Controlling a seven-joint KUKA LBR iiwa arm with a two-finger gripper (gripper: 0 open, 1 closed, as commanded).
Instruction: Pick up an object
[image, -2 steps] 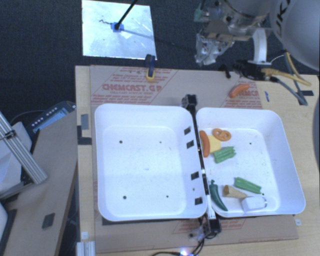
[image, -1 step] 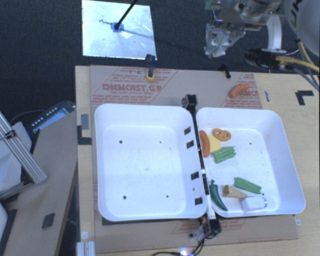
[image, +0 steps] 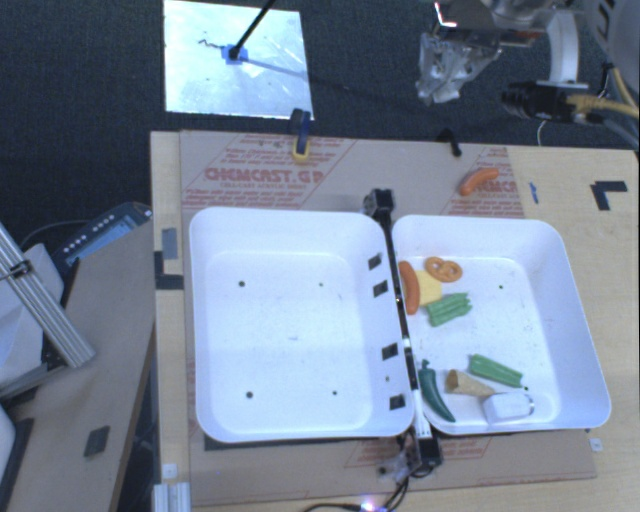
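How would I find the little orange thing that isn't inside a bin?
Find the right-hand white bin, the one with the toy food in it. Look just past its far rim, onto the bare board. There lies a small orange sausage-shaped piece, the one toy lying outside both bins.

I read this as a robotics lab. My bench (image: 560, 190) is bare plywood under a printed board (image: 262, 172), with two white bins (image: 290, 330) clipped together at centre. At twelve o'clock a foil-like sheet (image: 237, 58) lies on dark carpet (image: 80, 90). At nine o'clock stands an aluminium rail (image: 45, 315); at two o'clock, bundled cables (image: 585, 98).
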